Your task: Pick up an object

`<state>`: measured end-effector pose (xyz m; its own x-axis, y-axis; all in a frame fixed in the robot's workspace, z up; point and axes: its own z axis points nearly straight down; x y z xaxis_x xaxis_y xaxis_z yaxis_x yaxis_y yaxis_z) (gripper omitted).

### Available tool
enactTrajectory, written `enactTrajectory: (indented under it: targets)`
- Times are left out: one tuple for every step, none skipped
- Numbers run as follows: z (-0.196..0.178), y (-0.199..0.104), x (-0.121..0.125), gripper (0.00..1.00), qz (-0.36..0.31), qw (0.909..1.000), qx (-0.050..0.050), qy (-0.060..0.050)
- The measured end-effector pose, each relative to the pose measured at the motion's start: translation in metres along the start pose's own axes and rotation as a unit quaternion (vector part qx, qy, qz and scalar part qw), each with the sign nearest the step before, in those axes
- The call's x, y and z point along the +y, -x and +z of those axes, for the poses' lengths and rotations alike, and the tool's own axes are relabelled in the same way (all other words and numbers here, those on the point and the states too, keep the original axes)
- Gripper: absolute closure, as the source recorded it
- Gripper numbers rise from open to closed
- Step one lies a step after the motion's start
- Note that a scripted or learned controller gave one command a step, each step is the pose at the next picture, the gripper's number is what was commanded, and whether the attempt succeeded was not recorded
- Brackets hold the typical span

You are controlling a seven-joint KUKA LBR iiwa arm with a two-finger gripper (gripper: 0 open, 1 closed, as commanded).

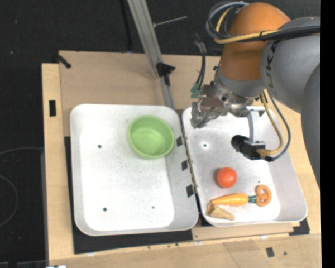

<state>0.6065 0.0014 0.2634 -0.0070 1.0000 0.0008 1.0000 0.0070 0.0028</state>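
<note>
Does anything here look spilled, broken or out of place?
Nothing stands out. The green bowl sits upright in the left bin. The tomato, carrot, pretzel and bread wedge lie loosely together in the right bin.

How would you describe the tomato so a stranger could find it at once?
Look in the right bin, toward its near end. The tomato sits just above the carrot. It is the only plain red ball; the carrot is long and the pretzel has holes.
</note>
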Motion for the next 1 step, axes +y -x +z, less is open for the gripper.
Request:
enactTrajectory:
  targets:
    - [0.0105, -0.0425, 0.0029, 1.0, 0.001, 1.0, 0.0, -0.003]
